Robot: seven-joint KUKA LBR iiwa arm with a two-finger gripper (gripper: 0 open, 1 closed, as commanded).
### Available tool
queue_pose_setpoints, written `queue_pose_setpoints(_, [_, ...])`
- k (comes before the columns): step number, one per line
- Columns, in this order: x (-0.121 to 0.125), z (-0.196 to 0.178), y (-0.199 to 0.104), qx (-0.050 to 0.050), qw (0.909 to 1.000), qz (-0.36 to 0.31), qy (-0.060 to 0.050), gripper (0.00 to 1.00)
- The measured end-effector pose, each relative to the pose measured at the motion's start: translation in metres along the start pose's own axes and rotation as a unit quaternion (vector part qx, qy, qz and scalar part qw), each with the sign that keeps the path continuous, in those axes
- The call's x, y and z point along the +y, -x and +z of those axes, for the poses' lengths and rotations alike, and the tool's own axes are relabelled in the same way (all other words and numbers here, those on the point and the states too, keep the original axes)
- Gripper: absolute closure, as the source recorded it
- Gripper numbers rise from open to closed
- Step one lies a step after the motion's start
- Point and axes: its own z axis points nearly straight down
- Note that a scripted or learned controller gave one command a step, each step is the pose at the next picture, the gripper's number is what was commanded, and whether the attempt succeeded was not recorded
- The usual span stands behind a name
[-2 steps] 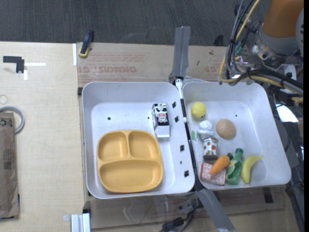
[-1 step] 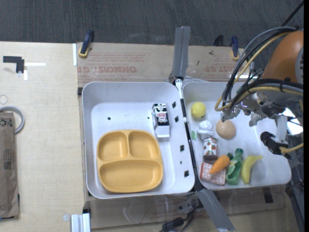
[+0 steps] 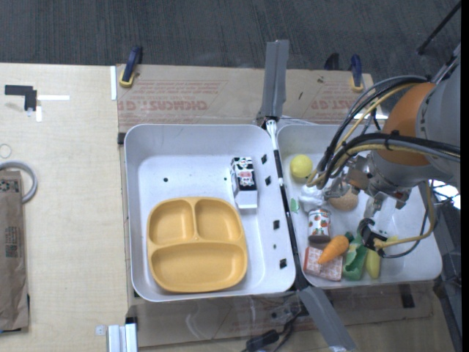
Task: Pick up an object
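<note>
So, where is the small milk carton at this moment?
The milk carton stands in the left bin, near its right wall, just above the yellow tray's upper right corner.

The two bins, the left bin [image 3: 139,196] and the right bin [image 3: 425,266], look like smooth white plastic with a soft shine. The divided yellow tray [image 3: 196,244] is also plastic, with a matt, even surface. The small milk carton [image 3: 243,182] seems to be printed, slightly glossy cardboard. The tabletop [image 3: 58,152] looks like pale wood, smooth and matt. Behind the bins lies a brown cardboard sheet [image 3: 198,97], dull and a little rough. The floor [image 3: 183,13] looks like dark, rough carpet. The arm [image 3: 432,134] has a grey painted metal shell with a glossy orange band.
</note>
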Motion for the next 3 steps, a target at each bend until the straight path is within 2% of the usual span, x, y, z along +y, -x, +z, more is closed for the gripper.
queue_pose_setpoints(1, [0.000, -0.009, 0.001, -0.001, 1.0000, 0.002, -0.001, 1.00])
queue_pose_setpoints(2, [0.110, -0.006, -0.009, -0.001, 0.9999, -0.014, 0.001, 1.00])
queue_pose_setpoints(3, [0.099, -0.186, -0.031, -0.001, 0.9967, -0.081, 0.002, 1.00])
